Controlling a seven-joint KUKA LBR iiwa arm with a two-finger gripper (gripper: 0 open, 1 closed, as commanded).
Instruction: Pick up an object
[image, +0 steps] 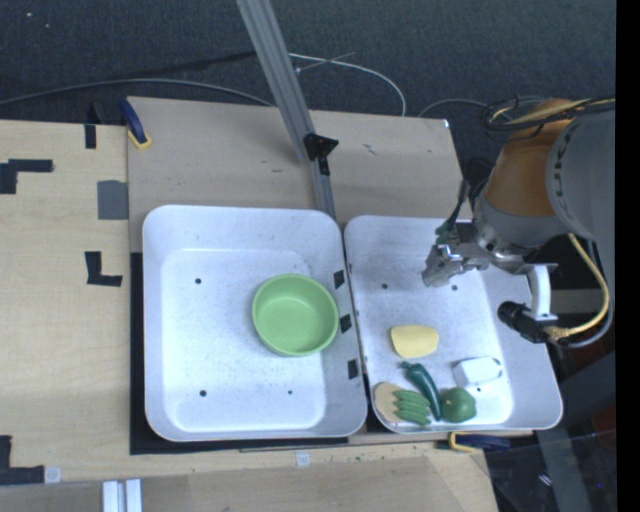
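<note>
My gripper (440, 268) hangs over the upper middle of the right bin (390, 250), pointing down, with nothing visible between its fingers. Below it on the bin floor lies a yellow lemon-shaped piece (413, 341). Further toward the front sit a white object (478, 372), a dark green pepper-like piece (423, 384), a green round piece (458, 405) and a tan brush with green bristles (400, 405). A green bowl (294, 315) stands upright in the left bin (180, 240).
A grey pole (285, 85) slants down from the top to the wall between the two bins. Cables loop behind the bench at the back. The arm's body and black cabling crowd the right bin's right side.
</note>
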